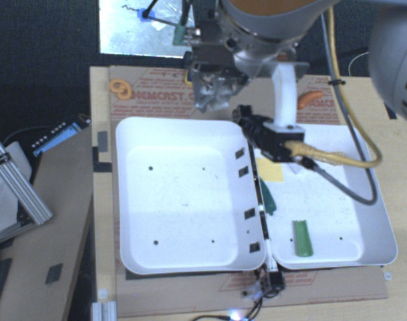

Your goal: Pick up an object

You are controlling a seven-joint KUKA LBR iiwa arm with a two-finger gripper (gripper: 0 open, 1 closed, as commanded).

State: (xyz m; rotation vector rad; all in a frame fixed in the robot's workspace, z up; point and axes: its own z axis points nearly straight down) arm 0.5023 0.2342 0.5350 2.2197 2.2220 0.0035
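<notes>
In the right bin (363,246) a light green block (302,238) lies near the front edge. A dark green piece (267,200) rests against the divider between the bins, with a yellow flat piece (270,170) just behind it. My gripper (213,93) hangs high over the far rim of the left bin (133,179), well away from all three objects. Nothing shows in its grasp, and the blurred metal parts hide how it stands.
A black fixture (271,139) with a yellow cable (337,158) reaches over the right bin's back left corner. An orange item (310,99) and a tan ring-shaped item (119,87) lie on the cardboard behind the bins. A metal frame (16,186) stands at left.
</notes>
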